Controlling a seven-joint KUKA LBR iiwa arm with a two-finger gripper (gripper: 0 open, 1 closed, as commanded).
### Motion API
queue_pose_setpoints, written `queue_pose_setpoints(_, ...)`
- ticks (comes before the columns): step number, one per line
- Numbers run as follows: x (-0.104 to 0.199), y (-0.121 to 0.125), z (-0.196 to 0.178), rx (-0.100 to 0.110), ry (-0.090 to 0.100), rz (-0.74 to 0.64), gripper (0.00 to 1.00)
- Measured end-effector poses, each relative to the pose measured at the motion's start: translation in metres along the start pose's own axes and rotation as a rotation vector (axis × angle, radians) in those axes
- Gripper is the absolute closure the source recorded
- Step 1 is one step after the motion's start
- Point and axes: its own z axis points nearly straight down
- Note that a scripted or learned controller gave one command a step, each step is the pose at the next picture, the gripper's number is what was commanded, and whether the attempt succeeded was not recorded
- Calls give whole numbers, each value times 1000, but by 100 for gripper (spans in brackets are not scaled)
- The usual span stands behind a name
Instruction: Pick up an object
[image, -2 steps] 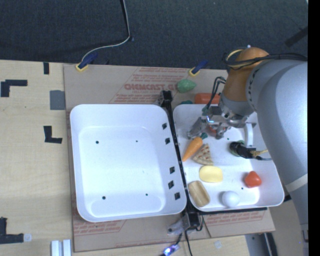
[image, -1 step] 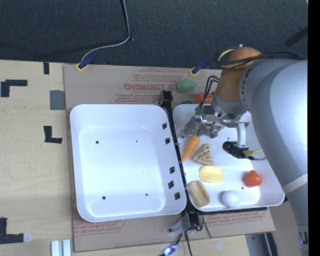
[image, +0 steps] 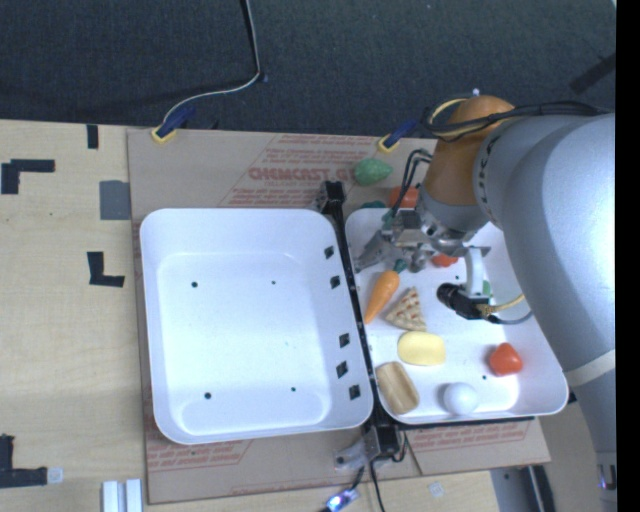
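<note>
- Saw grey arm link nearest the lens, reaching in from the right over the right bin.
- Noted orange band above the wrist, over that bin's far end.
- Placed gripper low over the far-left part of the right bin, close by the divide between the bins.
- Could not tell whether open or shut; too much metal and cable clutter at the tip. Saw nothing clearly gripped.
- Found orange carrot just below the gripper in the view, lying along the bin's left wall, thick end toward the gripper. Could not tell touching or apart.
- Logged tan wedge just beside the carrot, yellow lump just nearer than that.
- Logged brown bread loaf and white ball along the near edge, red piece toward the near-right.
- Spotted small red-orange bit near the gripper, partly hidden.
- Spotted green item outside the bins, on the cardboard sheet past the far edge.
- Noted left bin touching the right one, both on that cardboard.
</note>
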Motion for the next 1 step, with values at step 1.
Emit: queue_pose_setpoints(1, 0, 1, -10, -1, 0, -1, 100)
